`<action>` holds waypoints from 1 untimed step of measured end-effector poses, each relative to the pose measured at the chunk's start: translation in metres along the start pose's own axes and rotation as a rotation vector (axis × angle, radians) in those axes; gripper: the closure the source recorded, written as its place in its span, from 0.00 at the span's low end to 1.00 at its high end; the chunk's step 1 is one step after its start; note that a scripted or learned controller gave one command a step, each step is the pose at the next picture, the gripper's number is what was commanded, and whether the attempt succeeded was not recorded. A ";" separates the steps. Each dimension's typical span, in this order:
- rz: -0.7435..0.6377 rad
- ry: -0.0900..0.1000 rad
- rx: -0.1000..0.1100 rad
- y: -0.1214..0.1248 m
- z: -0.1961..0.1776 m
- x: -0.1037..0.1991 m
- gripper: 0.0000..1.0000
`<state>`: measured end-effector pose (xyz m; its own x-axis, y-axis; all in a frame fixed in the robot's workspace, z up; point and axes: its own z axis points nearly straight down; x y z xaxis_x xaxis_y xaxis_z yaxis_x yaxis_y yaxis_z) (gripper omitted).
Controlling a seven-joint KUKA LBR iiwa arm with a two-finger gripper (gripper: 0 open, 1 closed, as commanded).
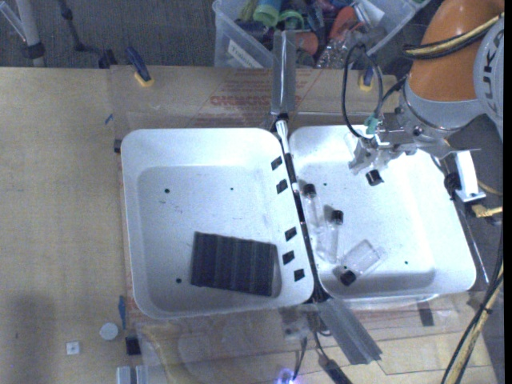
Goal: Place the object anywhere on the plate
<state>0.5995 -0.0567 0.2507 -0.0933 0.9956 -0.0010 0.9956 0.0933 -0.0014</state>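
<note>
In the left bin [144, 214] we see a dark ribbed plate [234, 264]. Clear plastic objects [340, 242] lie in the right bin [448, 270], well apart from it. The gripper [370, 162] hovers above that bin; we cannot tell its jaws' state.
</note>
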 end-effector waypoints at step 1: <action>0.428 0.000 -0.001 -0.022 -0.184 0.068 1.00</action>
<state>0.5714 0.0087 0.4346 0.3287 0.9444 -0.0010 0.9444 -0.3287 -0.0003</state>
